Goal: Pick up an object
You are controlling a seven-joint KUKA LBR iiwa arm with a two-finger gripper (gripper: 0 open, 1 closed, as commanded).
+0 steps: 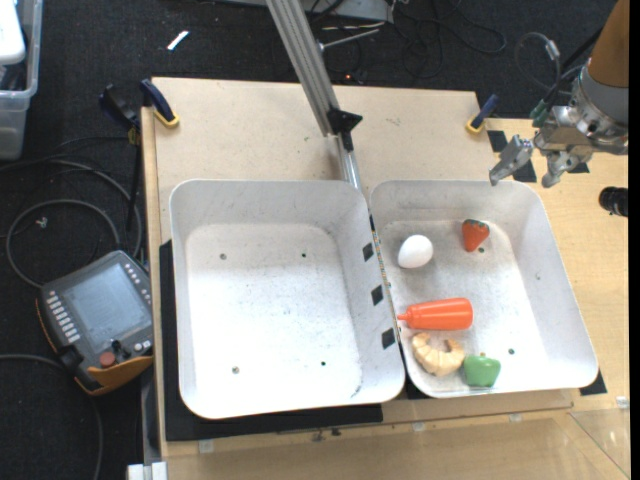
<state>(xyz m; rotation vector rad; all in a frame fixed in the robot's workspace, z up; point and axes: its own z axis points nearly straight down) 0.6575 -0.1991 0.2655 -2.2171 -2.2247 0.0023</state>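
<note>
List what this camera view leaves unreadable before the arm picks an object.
- Gripper: small and blurred above the right bin's far corner; whether anything is between the fingers cannot be told.
- Arm: cut off by the right edge.
- Beige object: partly tucked against the orange bottle and green pepper; identity unclear.
- Strawberry-like piece: too small to confirm.

Pretty even overhead light, nothing harsh. The white bins (pixel 270 298) come out bright, almost washed out, while the black floor (pixel 70 118) goes murky. Soft short shadows, slightly grainy, mild softness overall.
</note>
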